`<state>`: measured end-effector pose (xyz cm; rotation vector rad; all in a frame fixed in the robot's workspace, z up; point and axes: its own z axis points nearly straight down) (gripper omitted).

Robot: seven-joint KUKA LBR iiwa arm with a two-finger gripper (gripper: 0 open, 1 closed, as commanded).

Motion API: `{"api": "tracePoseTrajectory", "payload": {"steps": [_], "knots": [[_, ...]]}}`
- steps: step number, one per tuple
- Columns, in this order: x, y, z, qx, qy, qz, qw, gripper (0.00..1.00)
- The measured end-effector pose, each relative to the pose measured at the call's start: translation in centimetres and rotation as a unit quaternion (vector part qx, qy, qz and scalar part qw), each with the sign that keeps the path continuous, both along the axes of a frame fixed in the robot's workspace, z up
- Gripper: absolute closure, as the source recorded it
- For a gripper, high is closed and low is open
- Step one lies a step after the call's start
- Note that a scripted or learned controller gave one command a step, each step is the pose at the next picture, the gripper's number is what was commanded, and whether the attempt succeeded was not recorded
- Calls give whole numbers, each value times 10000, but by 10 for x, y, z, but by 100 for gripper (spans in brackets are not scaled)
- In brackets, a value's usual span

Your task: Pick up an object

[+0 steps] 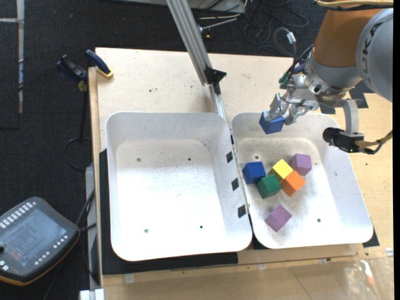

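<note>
My gripper (pixel 276 119) hangs over the far edge of the right bin (pixel 350 199), shut on a blue block (pixel 272 125) that it holds above the bin floor. Below it in the right bin lie a second blue cube (pixel 253 172), a green cube (pixel 269 185), a yellow cube (pixel 282 168), an orange cube (pixel 293 182) and two purple cubes (pixel 302 163) (pixel 278 217). The first five sit bunched together near the bin's middle; the last purple cube lies apart, nearer the front.
The left bin (pixel 169 186) stands beside the right one. A slanted metal post (pixel 190 33) rises from between the bins at the back. A blue and yellow clamp (pixel 87 64) sits at the bench's far left corner. A teach pendant (pixel 34 239) lies at the lower left.
</note>
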<state>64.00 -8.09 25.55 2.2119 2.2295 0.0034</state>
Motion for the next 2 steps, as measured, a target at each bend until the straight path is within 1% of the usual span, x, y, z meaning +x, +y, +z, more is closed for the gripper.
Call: {"api": "tracePoseTrajectory", "payload": {"steps": [2], "knots": [[9, 129, -6, 6, 9, 7, 10000, 100]]}}
